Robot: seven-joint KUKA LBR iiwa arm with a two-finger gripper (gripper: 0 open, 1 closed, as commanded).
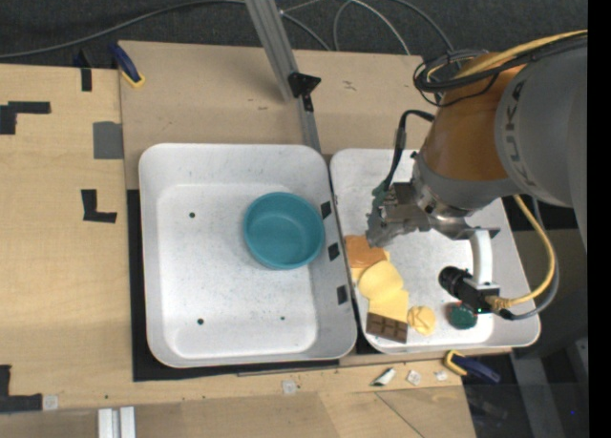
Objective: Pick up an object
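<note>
Roughly, big to small.

Arm (477, 131): in from view's right, bent down over R bin. Posed low, prob. for a grab rather than transit.

L bin (200, 279): white, shallow, hard up against R bin along the shared edge.

R bin (361, 183): home of nearly all the loose items, so sensible as the working side.

Teal bowl (283, 229): upright, alone, right of centre in L bin, well apart from gripper. Wide round wall, prob. awkward for a two-finger pinch, so judged not the target.

Gripper (384, 224): low over left part of R bin, near the wall next to L bin. Open or shut: can't tell, too dark + foreshortened. No item visibly gripped.

Orange-tan slab (361, 253): flat on R bin floor, just below gripper in the view. Touching or only close, can't tell. Nearest item, hence the likely pick.

Pale yellow piece (382, 283): against slab's lower edge, maybe overlapping. Risk of getting caught or dragged w/ the slab.

Brown block (388, 327): flat, by the near wall, just past the yellow piece.

Small yellow lump (420, 319): just beside brown block, on its right in view.

Green bit (463, 317): near R bin's near-right corner, apart from gripper. Partly hidden, shape unclear.
</note>
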